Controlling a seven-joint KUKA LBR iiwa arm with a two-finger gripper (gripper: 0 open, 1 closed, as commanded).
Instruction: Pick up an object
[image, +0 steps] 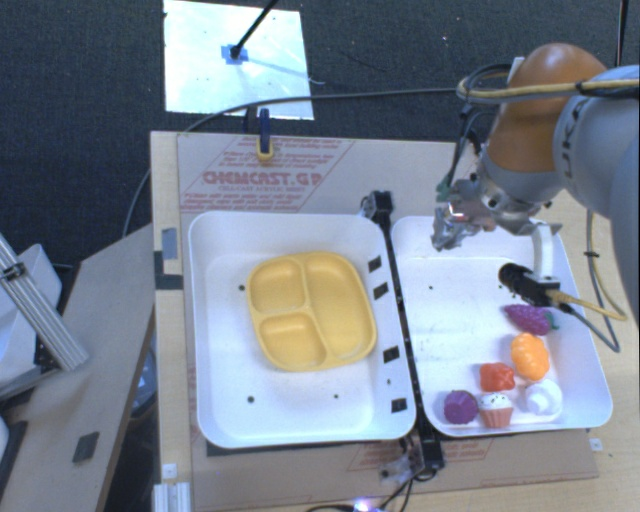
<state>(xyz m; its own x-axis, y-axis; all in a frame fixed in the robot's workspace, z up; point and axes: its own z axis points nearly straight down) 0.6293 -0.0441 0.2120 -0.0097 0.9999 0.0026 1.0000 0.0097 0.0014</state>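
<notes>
My gripper (447, 236) hangs over the far left part of the right bin (440, 330), above bare floor. Several small toy foods lie toward that bin's near right corner: a purple grape bunch (528, 318), an orange fruit (530, 356), a red piece (496, 377), a round purple one (460, 406), a cupcake (495, 409) and a white piece (543, 398). Nothing shows between the fingers, and all the toys lie well apart from the gripper, toward the near right.
A yellow divided plate (308, 308) lies in the middle of the left bin (220, 330). A black hinge strip (392, 320) runs between the bins. The arm's grey body and orange band (540, 110) cross above the right bin's far edge.
</notes>
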